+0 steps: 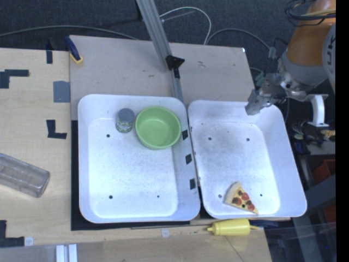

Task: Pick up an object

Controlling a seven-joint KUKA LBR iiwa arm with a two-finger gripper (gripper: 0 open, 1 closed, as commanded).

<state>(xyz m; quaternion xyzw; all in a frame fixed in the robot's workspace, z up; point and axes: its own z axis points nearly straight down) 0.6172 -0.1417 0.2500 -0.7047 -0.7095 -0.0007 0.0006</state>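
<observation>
Left bin (92,162): one green bowl (158,127), one small can (125,120), top edge. Right bin (283,146): one pizza slice (240,197), bottom edge. Gripper (255,107) over its top-right corner; opening cannot be told.

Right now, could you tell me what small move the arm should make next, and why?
Probably move the claw along the right bin toward the pizza slice. The claw sits at that bin's far right corner, while the slice lies alone near its front edge, the nearest thing to pick.
</observation>
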